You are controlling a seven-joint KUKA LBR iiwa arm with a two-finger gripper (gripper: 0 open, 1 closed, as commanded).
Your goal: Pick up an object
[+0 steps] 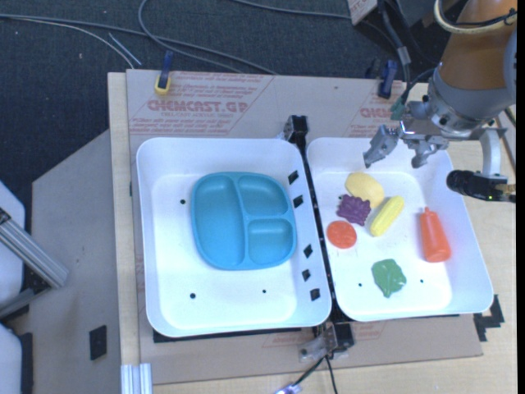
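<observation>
Seemingly parted jaws hover above lemon.

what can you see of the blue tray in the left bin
The blue tray is a light blue, plastic-looking divided plate with rounded corners: one large compartment on its left and two smaller ones on its right. It lies flat on the floor of the left bin, turned slightly askew, roughly central. Its compartments hold nothing, and only the bin floor touches it. The gripper is far off, over the right bin.
</observation>
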